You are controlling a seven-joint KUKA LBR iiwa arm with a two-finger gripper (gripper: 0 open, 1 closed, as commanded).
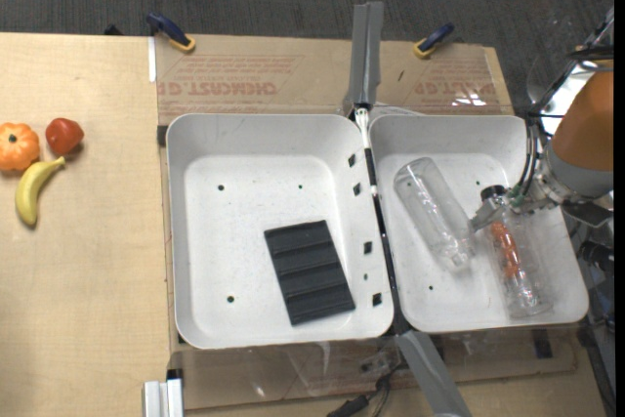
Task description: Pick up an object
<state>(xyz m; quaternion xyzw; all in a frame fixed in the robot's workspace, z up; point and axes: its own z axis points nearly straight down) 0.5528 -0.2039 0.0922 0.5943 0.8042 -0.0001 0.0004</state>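
Observation:
In the right bin [444,308] lie two clear plastic bottles. One bottle [433,210] rests slantwise near the bin's middle. The other bottle [514,266] has an orange label and lies toward the right wall. My gripper [491,207] hangs low in this bin between the two bottles, just above the orange-labelled bottle's top end. The grey arm with its orange band [586,127] comes in from the right. In the left bin [195,210] a dark ribbed rectangular block [309,271] lies flat.
On the wooden bench at far left sit an orange fruit [16,147], a red fruit [63,136] and a banana [33,189]. Cardboard with two clamps [172,32] lies behind the bins. A grey divider bar [365,54] runs between the bins.

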